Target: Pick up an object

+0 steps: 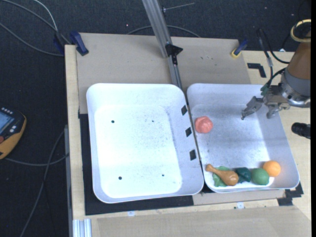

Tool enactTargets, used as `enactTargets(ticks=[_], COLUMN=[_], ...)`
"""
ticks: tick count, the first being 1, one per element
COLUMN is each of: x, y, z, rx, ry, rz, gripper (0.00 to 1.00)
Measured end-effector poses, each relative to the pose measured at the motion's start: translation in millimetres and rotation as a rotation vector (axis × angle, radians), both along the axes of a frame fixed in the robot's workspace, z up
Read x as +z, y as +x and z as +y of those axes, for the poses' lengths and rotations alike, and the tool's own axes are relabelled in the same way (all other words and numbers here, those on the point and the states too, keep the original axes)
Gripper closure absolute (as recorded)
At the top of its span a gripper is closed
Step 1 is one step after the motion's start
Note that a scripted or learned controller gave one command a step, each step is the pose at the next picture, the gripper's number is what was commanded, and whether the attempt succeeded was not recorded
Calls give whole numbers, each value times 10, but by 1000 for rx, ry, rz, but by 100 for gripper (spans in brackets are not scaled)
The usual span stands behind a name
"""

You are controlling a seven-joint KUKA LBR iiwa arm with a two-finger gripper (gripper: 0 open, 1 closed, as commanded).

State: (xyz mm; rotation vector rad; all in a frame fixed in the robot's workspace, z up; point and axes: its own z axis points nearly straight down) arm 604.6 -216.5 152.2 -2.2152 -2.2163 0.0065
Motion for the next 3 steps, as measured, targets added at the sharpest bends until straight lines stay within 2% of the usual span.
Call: enactTargets(ticks=[1, 2, 3], x=[165, 268, 892], y=[24, 26, 540], z=[-9, -7, 281], rx=[0, 0, 3], ry=[-3, -3, -4], rz=[-11, -11, -15], gripper=[100, 100, 100])
